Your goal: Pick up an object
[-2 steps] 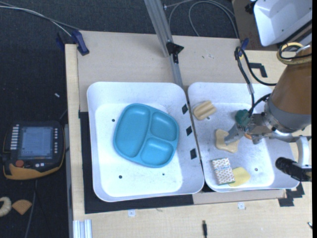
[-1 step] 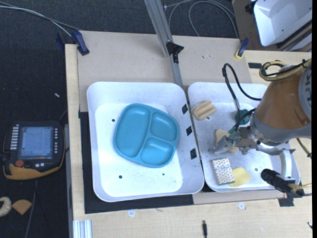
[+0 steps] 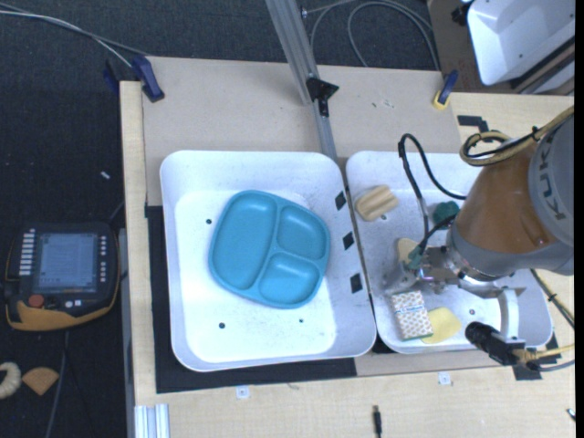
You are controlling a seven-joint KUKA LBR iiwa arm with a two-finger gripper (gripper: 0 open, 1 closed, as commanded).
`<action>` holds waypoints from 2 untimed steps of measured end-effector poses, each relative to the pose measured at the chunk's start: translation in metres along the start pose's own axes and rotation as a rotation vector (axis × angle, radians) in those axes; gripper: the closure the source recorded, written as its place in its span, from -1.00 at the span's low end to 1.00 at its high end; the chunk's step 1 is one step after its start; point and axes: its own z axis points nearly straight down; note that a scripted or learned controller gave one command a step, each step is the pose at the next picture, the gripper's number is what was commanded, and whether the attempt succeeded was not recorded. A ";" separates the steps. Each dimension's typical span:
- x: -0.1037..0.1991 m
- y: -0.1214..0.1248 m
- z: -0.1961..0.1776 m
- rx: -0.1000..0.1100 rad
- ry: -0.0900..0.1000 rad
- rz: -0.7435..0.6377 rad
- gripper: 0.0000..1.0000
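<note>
Though crowded by the arm, lying flat and untouched near the front of the right bin (image 3: 365, 245): small patterned packet (image 3: 412, 314), taken here as the likeliest pick. Long axis running from the far side toward the front wall, near end leaning slightly right; no clear front or back end. Touching or overlapping a pale yellow piece (image 3: 443, 325) at its right edge. Just beyond its far end, gripper (image 3: 415, 267), low over the bin floor; spread or closed, impossible to tell, and nothing seen held. Farther back, a tan block (image 3: 375, 202) near the dividing wall. Across the divide, left bin (image 3: 182, 245) with a blue divided plate (image 3: 270, 247), all on the pale counter (image 3: 228, 99).

Likely trouble: skidding the thin, flat packet instead of gripping it, catching the yellow piece as well, or striking the nearby front wall.
</note>
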 end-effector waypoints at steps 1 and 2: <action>0.001 0.001 0.020 -0.002 0.000 0.000 -1.00; -0.001 0.002 0.008 -0.010 -0.004 0.001 1.00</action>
